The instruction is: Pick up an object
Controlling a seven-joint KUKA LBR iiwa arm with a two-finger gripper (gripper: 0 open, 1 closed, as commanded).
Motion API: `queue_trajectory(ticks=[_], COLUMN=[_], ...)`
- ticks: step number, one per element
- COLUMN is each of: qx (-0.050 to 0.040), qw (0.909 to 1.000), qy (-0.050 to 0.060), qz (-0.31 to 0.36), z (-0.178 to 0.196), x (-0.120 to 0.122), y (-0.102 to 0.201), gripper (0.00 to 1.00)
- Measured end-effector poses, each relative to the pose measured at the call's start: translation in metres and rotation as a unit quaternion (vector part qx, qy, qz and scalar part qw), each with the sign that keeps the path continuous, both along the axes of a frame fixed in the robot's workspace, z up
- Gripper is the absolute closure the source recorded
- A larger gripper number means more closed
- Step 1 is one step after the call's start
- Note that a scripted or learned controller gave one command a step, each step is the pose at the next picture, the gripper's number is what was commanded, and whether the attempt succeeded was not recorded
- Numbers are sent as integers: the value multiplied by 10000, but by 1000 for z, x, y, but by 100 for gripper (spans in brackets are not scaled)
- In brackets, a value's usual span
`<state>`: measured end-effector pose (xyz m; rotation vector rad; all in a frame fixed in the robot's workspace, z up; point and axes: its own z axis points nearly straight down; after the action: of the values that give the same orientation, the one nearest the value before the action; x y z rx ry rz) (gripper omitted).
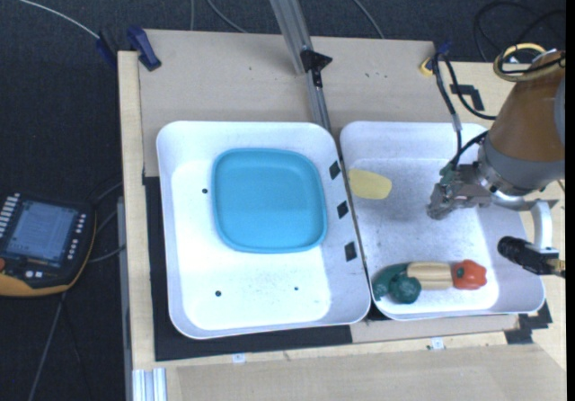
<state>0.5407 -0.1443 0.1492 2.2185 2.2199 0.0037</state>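
The tool [446, 201] hangs over the right bin [395, 237], its grip state unreadable, while the yellow piece [370, 183] at its nine o'clock (likely light, rigid, smooth plastic) looks best pinched across its narrow width.

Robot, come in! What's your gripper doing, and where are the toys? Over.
Gripper low over the right bin, nothing seen in it. Yellow piece to its left; green, tan and red toys along the near wall. Nothing in between.
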Motion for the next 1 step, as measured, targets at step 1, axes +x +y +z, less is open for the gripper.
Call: queue_trajectory(ticks=[1], qx=[-2], qw=[10000], qy=[-6], qz=[-1], z=[52], x=[1], y=[0], gripper=[100])
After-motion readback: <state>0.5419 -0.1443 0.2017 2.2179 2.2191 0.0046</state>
